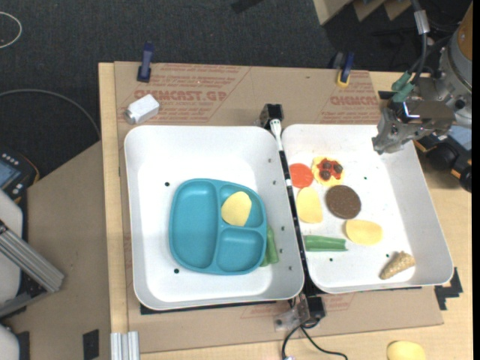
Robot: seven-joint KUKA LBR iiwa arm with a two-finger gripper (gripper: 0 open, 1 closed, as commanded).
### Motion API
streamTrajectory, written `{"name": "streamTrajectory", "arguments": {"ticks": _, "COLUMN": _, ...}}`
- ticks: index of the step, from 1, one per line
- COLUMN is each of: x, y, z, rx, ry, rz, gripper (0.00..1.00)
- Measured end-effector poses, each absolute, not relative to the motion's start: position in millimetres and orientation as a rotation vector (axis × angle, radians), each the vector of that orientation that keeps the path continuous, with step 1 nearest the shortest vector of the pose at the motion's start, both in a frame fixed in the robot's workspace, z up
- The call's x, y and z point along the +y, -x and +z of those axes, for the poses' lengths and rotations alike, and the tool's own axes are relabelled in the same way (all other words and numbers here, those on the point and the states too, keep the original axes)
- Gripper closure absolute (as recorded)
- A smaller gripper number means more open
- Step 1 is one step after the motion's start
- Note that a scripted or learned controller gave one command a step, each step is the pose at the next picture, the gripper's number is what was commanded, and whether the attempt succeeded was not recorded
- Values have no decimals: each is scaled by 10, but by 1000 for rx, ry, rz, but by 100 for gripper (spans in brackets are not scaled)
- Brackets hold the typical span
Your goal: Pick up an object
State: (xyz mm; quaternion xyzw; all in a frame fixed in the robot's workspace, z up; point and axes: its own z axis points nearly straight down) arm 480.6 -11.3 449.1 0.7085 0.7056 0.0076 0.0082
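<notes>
We see the gripper hanging over the far right edge of the right bin; whether its jaws are apart or together we cannot tell. Below it in that bin lie a red disc, a brown disc, two yellow pieces, a green bean and a tan cone. In the left bin, a blue divided tray holds a yellow piece.

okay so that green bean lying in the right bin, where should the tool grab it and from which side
Grip the green bean at its middle, across its narrow width, coming straight down from above. It lies flat on the right bin floor, long axis roughly left to right, so the fingers should probably close front to back. The yellow slice touches its right end; the middle looks freer. The tool is near the bin's far edge.
</notes>
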Motion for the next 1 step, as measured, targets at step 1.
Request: {"name": "streamTrajectory", "arguments": {"ticks": 1, "x": -180, "y": -5124, "z": 5412, "rx": 2214, "ry": -2212, "rz": 15, "gripper": 100}}
